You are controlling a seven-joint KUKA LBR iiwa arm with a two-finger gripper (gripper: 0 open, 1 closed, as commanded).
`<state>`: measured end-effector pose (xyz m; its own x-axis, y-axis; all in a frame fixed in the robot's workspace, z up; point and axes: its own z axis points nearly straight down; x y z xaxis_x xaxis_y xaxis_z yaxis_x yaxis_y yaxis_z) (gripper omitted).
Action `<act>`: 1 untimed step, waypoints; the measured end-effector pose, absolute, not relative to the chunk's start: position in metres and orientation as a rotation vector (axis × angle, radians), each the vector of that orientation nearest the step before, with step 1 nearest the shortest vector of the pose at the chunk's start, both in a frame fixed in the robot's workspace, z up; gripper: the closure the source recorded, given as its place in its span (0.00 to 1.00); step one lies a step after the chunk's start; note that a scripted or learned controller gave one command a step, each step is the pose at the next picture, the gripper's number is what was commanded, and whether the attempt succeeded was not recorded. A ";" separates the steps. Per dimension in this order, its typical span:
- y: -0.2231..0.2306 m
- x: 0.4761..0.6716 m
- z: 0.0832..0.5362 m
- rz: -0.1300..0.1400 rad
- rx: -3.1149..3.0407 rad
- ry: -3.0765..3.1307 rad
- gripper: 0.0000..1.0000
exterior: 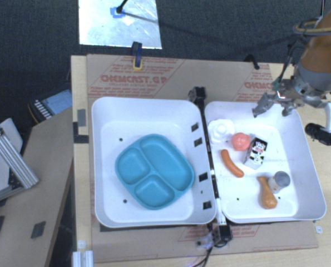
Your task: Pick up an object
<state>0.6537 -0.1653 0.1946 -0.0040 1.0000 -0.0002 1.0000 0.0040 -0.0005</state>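
The right bin point(304, 166) holds several small objects: a white lumpy item point(221, 129), a pink ball point(241, 141), a small black-and-white carton point(256, 153), an orange sausage point(232, 163), a grey round piece point(280, 179) and an orange-brown drumstick shape point(266, 192). My gripper point(272, 110) hangs over the far edge of the right bin, up and to the right of the pink ball. Its two fingers are spread apart, open, with nothing between them.
The left bin point(107, 127) holds a blue divided plate point(154, 171). A black clip strip point(207, 149) runs between the two bins. Brown cardboard point(171, 77) lies under the bins, and a shiny sheet point(119, 15) lies at the back.
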 end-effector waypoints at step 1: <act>-0.170 0.656 0.134 0.003 -2.218 -2.221 0.00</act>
